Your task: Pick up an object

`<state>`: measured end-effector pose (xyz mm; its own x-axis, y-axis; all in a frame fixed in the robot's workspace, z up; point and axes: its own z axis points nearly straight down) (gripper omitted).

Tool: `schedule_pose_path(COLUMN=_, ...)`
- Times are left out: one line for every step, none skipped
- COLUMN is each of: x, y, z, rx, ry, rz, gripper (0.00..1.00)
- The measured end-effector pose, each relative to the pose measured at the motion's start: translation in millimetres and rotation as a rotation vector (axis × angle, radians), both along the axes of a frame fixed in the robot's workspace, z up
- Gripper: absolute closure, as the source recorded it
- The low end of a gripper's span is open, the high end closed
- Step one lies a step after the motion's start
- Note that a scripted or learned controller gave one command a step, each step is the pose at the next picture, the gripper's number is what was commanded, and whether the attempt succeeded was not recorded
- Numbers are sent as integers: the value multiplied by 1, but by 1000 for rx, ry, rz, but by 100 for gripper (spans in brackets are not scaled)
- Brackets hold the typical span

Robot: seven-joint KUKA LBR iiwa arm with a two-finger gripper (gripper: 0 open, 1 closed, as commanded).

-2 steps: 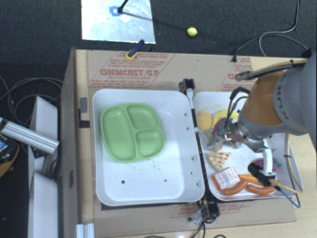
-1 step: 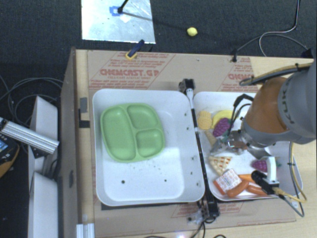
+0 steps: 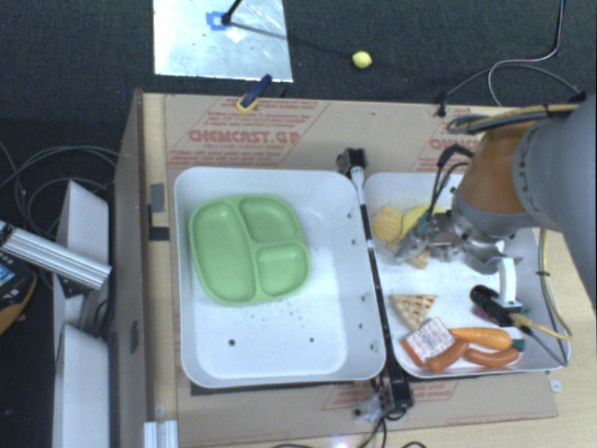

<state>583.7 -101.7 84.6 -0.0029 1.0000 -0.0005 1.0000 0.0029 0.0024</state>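
My gripper [image 3: 417,247] is down in the right bin [image 3: 532,250], at its upper left part. It sits just beside a tan bun-like piece [image 3: 386,223] and a yellow piece [image 3: 415,217], with a small tan bit right under it. A pizza slice [image 3: 414,306] lies below the gripper. Further toward the front lie a red and white packet [image 3: 429,338], an orange carrot [image 3: 481,336] and a reddish sausage [image 3: 478,357]. Nothing visibly hangs from the gripper.
The left bin [image 3: 215,343] holds a green divided plate [image 3: 249,248]. A black divider rail [image 3: 371,269] runs between the two bins. The arm's grey and orange body [image 3: 522,171] covers the right bin's upper right part.
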Motion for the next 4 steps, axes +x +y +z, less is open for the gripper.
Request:
schedule_pose_path(x=0, y=0, z=10, rx=1, ry=-1, rz=3, gripper=100)
schedule_pose_path(x=13, y=-16, z=41, rx=-1, ry=0, rz=-1, gripper=100)
schedule_pose_path(x=13, y=-16, z=51, rx=0, ry=-2, rz=2, gripper=100)
schedule_pose_path(x=14, y=-15, z=61, rx=0, ry=-5, rz=6, gripper=100)
